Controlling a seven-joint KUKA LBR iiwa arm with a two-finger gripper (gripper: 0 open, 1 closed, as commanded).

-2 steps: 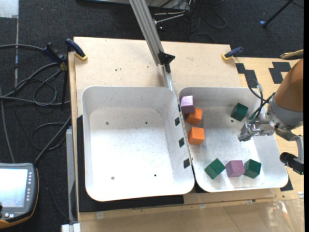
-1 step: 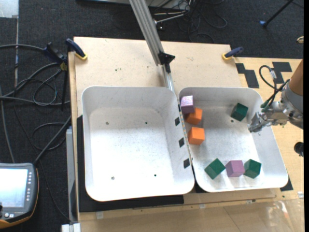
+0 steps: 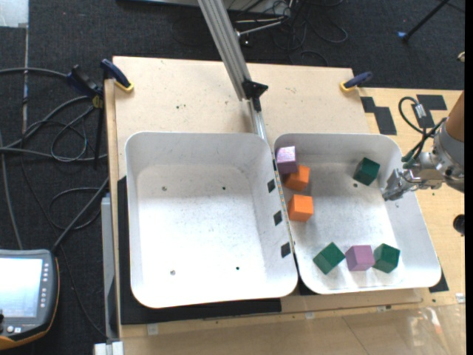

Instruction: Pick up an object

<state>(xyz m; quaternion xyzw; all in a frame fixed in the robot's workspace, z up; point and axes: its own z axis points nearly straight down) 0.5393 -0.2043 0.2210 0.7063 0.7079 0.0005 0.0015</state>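
The right bin (image 3: 414,220) holds several blocks. A purple block (image 3: 286,154) and an orange block (image 3: 298,177) sit against its left wall near the back, with another orange block (image 3: 301,208) just in front of them. A green block (image 3: 366,171) lies near the back right. Along the front stand a green block (image 3: 329,258), a purple block (image 3: 360,257) and a green block (image 3: 386,257). My gripper (image 3: 392,186) hangs over the bin's right wall, right of the back green block, with nothing visibly between its fingers.
The left bin (image 3: 148,198) lies beside the right one. A metal post (image 3: 225,39) slants from the back down to the bins' shared edge. Clamps (image 3: 117,75) sit at the board's back corners. Cables and a pendant (image 3: 26,294) lie on the floor at left.
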